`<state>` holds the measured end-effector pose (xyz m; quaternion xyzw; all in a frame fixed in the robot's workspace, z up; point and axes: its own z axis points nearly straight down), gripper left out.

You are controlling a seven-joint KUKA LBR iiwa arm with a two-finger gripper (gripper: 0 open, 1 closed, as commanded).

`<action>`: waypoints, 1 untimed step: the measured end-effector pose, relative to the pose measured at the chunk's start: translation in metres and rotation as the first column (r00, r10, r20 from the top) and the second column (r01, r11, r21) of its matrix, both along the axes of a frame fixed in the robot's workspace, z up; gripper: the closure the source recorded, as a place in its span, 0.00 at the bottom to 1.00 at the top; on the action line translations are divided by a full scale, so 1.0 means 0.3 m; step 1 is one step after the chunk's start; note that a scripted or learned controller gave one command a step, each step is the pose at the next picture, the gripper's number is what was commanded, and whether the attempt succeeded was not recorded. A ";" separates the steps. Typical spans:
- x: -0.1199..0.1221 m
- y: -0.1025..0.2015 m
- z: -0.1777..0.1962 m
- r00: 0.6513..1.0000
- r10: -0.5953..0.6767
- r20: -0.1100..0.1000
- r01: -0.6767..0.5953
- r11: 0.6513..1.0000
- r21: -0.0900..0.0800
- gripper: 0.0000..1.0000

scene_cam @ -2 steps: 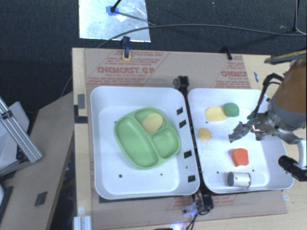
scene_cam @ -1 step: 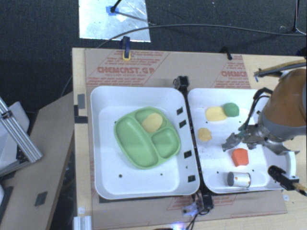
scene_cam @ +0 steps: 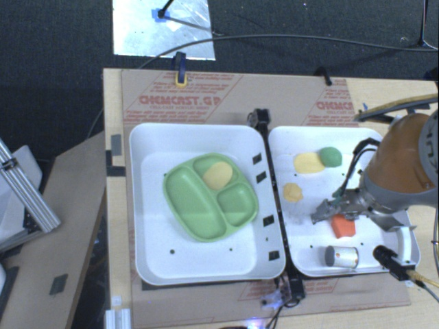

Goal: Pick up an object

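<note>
The arm's hand (scene_cam: 336, 210) hangs low in the right white bin (scene_cam: 302, 139), touching a small orange block (scene_cam: 343, 227); whether it is spread or pinching cannot be told. A silver cylinder (scene_cam: 341, 256) lies nearby.

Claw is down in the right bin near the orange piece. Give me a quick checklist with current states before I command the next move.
1. Claw over the right bin: ok.
2. Orange block seated in the claw: not ok; it lies just beside the claw on the bin floor.
3. Finger opening: cannot tell; the wrist hides detail.
4. Neighbours clear of the claw: ok; the small yellow piece, the yellow blob, the green ball and the silver cylinder lie apart from it.
5. Left bin untouched: ok; the green divided plate holds one yellow item.
</note>
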<state>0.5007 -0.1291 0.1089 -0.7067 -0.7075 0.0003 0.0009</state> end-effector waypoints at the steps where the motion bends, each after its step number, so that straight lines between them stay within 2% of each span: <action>1: 0.006 -0.003 0.044 1.000 0.000 0.007 0.000 1.000 -0.003 1.00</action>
